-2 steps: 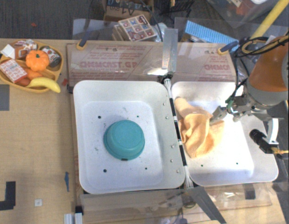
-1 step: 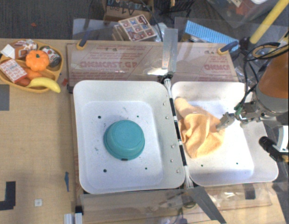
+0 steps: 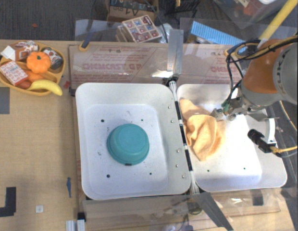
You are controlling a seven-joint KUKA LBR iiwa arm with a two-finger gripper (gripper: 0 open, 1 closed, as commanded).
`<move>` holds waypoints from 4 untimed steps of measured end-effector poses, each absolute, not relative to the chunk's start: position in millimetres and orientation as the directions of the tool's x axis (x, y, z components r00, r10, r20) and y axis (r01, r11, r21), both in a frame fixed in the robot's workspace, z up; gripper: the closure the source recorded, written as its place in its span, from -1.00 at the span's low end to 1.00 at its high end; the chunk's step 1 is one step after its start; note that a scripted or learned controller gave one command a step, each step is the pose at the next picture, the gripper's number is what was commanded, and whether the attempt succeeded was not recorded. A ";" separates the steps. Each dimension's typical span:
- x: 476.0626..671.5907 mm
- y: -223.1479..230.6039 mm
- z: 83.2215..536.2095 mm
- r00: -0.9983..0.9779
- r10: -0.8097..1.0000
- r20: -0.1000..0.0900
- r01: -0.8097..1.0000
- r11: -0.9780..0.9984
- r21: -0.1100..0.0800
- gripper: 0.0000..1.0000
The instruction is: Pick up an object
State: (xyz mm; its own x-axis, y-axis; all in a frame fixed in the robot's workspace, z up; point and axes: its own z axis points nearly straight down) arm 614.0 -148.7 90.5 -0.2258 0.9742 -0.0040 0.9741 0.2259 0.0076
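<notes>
A crumpled yellow-orange cloth (image 3: 202, 131) lies at the left side of the right bin (image 3: 245, 170), against the divider. My gripper (image 3: 219, 112) hangs low at the cloth's upper right edge, right beside or touching the fabric. A teal bowl (image 3: 128, 144) sits upside down in the middle of the left bin (image 3: 91, 105). The arm, grey with an orange band (image 3: 260, 73), comes in from the right above the right bin.
A yellow tray (image 3: 29, 69) with toy food, a small pumpkin and a banana rests on the bench at the far left. Black cables loop around the arm's wrist. Cardboard and boxes stand behind the bins.
</notes>
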 end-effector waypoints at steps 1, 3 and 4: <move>560.0 -128.4 90.7 -0.332 0.943 -0.005 0.943 0.332 0.010 -1.00; 517.3 -100.8 100.2 -0.437 0.899 -0.006 0.899 0.437 0.012 1.00; 517.3 -101.6 100.4 -0.437 0.899 -0.007 0.899 0.437 0.011 -1.00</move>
